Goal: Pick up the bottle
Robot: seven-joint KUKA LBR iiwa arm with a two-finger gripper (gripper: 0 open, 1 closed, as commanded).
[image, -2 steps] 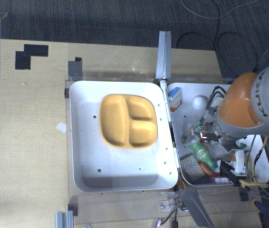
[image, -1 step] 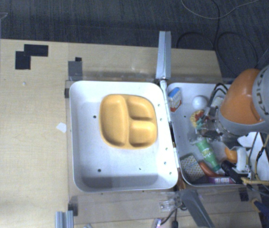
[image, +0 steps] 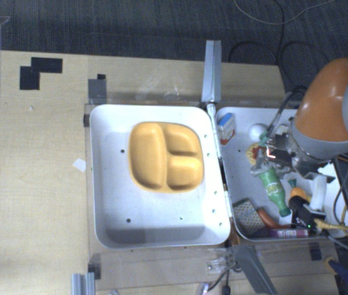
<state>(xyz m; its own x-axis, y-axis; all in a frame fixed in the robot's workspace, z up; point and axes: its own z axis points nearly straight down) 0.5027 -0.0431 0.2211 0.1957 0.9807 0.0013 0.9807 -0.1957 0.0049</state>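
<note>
Jaws (image: 271, 158) at green bottle (image: 274, 191) — clutter crowds right bin (image: 243, 165).

Bottle (image: 274, 192) green, pale label band, just below gripper (image: 271, 158). Tray (image: 165, 156) yellow, in white left bin (image: 109, 183), well left of jaws. Right bin (image: 238, 165) white. Carton (image: 225, 128) blue, white, red, up-left of jaws. Ball (image: 257, 130) white, above jaws. Arm (image: 328, 106) orange dome, grey body. Bench (image: 32, 183) pale wood, black squares (image: 39, 71).
</note>
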